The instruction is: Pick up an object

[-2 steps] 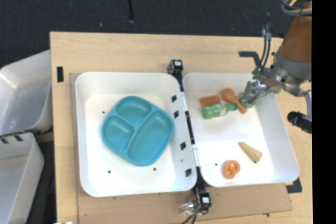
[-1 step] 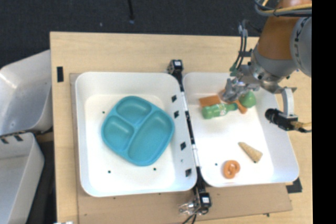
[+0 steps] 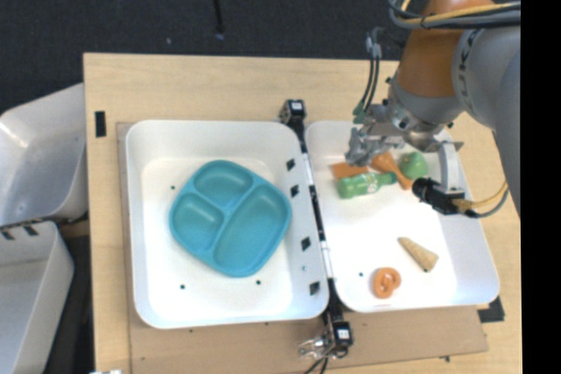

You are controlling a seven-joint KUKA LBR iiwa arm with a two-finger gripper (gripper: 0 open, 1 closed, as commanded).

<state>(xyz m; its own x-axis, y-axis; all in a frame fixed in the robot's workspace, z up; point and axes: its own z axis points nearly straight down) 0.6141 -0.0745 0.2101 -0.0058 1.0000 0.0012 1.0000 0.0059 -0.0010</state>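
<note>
Lay in the right bin [image 3: 473, 271]: a green bottle-shaped toy [image 3: 364, 185] on its side near the upper left, touching orange carrot-like pieces [image 3: 384, 164] just above it, with a small round green piece [image 3: 413, 163] beside those at the right. Rested well apart, toward the lower edge: a tan cone [image 3: 419, 253] tipped on its side and an orange ring-shaped piece [image 3: 386, 281] lying flat.

Even overhead light, white bins [image 3: 219, 311] bright, soft shadows, dark surround, slightly grainy focus
</note>
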